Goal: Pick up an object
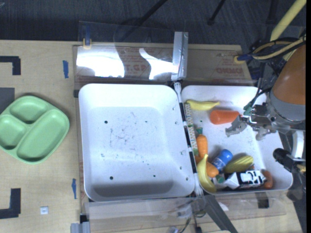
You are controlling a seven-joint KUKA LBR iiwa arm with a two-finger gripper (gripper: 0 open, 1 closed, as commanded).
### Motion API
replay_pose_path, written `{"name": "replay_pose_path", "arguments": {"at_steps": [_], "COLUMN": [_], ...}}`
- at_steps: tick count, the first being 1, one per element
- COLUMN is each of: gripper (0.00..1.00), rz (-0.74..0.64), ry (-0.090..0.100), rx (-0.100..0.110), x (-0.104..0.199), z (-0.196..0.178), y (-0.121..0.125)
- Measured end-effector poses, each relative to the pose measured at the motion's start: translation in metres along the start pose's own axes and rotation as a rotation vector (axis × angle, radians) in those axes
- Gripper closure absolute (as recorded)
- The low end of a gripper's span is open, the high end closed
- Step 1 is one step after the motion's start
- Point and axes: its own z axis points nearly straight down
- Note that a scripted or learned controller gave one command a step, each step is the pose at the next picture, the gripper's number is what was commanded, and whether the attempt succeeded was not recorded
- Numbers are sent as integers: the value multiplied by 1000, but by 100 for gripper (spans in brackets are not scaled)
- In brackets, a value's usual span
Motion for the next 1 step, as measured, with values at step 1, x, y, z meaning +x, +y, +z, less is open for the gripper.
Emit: {"name": "replay_pose_path", "arguments": {"at_steps": [1], "gripper": [0], "rz": [85], "ry": [0], "rx": [-6], "x": [-7], "z": [119], "y": [-33]}}
